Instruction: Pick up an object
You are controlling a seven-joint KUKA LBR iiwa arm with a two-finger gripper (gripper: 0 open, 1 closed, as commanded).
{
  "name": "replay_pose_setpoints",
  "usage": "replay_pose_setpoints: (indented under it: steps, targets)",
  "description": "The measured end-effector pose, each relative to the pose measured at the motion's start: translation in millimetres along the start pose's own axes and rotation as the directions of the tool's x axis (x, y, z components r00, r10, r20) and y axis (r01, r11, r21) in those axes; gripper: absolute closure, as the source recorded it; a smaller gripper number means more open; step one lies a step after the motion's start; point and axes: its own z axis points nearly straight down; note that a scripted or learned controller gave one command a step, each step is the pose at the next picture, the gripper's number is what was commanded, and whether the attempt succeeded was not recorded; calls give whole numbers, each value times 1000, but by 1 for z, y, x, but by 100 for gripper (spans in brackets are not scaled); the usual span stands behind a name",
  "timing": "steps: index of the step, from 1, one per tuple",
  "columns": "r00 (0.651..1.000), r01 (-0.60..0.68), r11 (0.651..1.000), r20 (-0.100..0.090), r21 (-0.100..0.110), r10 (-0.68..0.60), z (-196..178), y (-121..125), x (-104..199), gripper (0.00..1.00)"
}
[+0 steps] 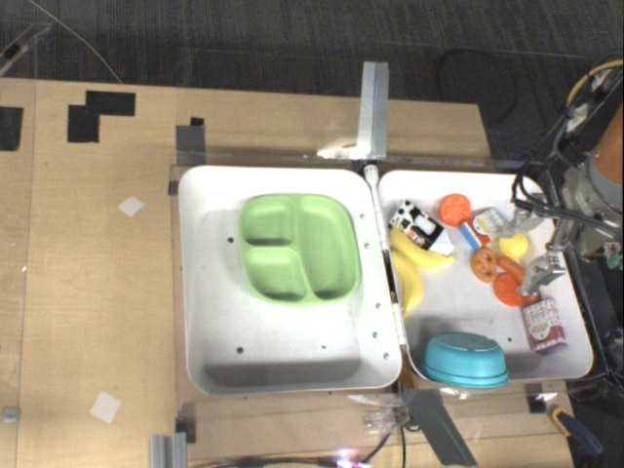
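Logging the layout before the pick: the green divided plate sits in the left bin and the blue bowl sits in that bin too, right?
Not quite. The green divided plate is in the left bin, but the camera view shows the blue bowl in the right bin.

The divided tray [297,247] lies in the left bin [210,359], toward its upper middle. In the right bin [583,359], the banana [409,261] lies along the left wall, the bowl [467,359] sits at the lower edge, and the small packet [543,323] lies at lower right
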Motion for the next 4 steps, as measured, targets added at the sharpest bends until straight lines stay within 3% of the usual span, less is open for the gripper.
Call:
replay_pose_setpoints:
  steps: [1,2,3,4]
  targets:
    - [988,153,988,6,3,-153,150,-22,39,0]
    - [985,173,985,12,7,-173,151,21,41,0]
    - [840,543,840,7,10,-543,151,-39,36,0]
    - [804,595,804,6,11,-595,151,-14,36,0]
